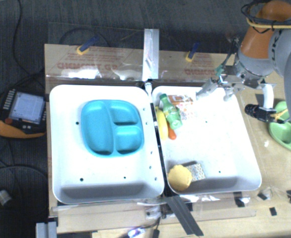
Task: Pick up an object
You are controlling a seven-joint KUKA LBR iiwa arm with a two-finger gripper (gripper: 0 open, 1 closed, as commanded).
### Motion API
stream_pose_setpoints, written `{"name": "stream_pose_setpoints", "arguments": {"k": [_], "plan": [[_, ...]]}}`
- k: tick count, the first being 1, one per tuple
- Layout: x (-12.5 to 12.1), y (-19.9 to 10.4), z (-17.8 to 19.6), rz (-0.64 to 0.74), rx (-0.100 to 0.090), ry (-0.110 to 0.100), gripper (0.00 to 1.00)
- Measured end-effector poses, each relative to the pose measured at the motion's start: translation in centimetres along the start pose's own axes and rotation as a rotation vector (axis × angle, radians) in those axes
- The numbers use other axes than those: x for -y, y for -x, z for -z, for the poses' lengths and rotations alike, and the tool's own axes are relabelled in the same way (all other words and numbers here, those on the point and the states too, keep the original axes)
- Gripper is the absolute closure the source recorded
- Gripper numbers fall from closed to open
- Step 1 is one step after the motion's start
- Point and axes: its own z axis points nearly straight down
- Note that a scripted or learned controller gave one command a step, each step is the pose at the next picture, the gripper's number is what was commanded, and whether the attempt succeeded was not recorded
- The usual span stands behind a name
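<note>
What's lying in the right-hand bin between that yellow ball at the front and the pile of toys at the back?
In the camera view, bare white bin floor separates the yellow ball from the toy cluster. A small patterned item sits against the ball's right side.

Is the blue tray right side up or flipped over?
Right side up. The blue tray lies flat in the left bin, and its hollow sections face up, with raised ridges dividing them.

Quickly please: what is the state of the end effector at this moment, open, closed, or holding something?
End effector: it cannot be told whether open or closed; it is above the far right corner of the right bin, with nothing visibly held.
</note>
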Motion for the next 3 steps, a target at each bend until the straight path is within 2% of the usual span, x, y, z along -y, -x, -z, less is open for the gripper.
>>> {"name": "stream_pose_setpoints", "arguments": {"k": [1, 2, 3], "plan": [[-1.2, -5.0, -8.8, -0.158, 0.005, 0.000, 0.00], [9.3, -0.8, -9.4, -0.259, 0.002, -0.003, 0.00], [9.3, -1.1, -8.7, -0.257, -0.004, -0.008, 1.00]]}}
